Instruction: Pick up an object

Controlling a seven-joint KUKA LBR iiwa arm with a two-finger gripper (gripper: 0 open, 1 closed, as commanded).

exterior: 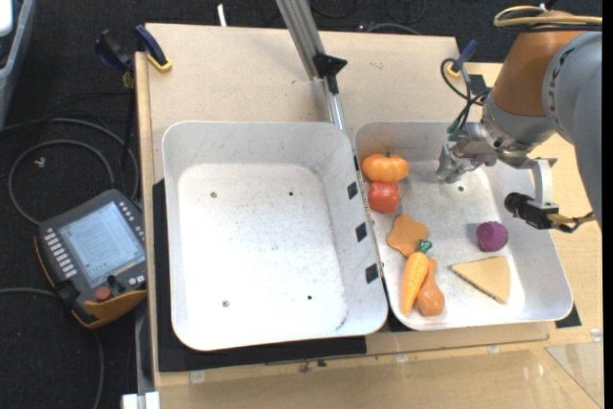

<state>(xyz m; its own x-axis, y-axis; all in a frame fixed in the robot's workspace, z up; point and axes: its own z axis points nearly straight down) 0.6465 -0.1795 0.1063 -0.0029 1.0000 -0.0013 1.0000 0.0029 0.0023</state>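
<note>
Jaws: we cannot tell their state. We note the gripper [454,164] over bare floor in the right bin [536,306]; descending there risks grasping nothing.

The arm [560,77] is smooth rounded grey casing with a broad orange band [527,72] above the wrist; a yellow-edged cable loops over the band's top, dark cables run beside it, and below it sits the small grey metal gripper [454,163]
</note>
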